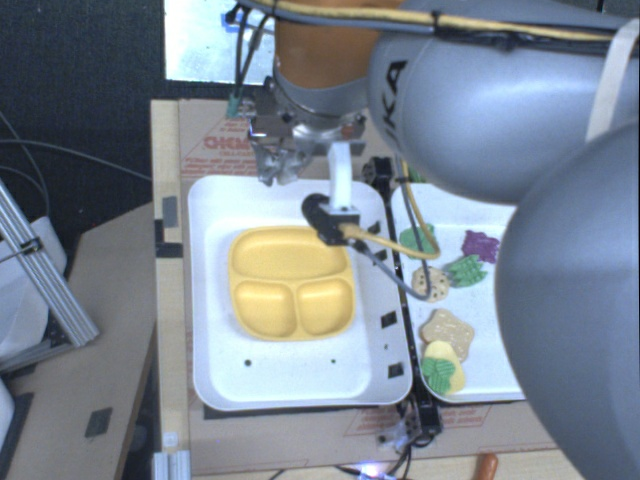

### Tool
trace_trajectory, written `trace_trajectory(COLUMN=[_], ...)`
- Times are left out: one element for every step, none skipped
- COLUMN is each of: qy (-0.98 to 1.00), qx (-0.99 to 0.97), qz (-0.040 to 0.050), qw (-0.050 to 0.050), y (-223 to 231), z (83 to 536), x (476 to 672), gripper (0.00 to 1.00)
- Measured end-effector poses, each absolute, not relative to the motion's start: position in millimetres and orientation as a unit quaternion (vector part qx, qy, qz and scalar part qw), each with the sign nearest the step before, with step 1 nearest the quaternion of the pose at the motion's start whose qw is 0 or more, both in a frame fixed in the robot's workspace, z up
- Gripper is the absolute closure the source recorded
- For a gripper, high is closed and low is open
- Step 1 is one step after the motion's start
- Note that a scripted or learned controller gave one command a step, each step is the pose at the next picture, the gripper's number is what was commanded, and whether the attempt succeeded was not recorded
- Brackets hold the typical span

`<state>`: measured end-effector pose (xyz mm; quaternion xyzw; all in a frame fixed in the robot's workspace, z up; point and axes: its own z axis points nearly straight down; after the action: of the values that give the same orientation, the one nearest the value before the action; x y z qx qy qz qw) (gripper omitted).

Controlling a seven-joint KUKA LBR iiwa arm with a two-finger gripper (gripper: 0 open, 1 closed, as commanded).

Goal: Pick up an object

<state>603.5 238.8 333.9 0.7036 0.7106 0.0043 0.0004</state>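
One yellow tray [292,293] is lying in the left bin [215,368] while the gripper [280,168], clenched or released I cannot tell, is seemingly approaching over the bin's far rim, needing a descent onto the tray's edge.

we see left bin [215,373] and right bin [460,213], white, side by side on cardboard [205,118] | we see red print [213,143] on cardboard's far-left part | we see metal rail [45,278] slanting at left of bench [115,298] | we note orange tip [486,464] at near edge

Cardboard [215,144] reads perhaps "CHEM"; arm [450,98] shows "KA"
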Motion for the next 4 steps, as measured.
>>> trace_trajectory(qy=[0.708, 0.709, 0.707, 0.706], qx=[0.707, 0.705, 0.707, 0.708], qz=[-0.0073, -0.0012, 0.0014, 0.001], qw=[-0.004, -0.002, 0.002, 0.002], y=[234, 235, 233, 232], z=[192, 222, 82, 89], x=[542.2, 483.9, 541.3, 541.0], gripper=[1.0, 1.0, 1.0, 0.0])
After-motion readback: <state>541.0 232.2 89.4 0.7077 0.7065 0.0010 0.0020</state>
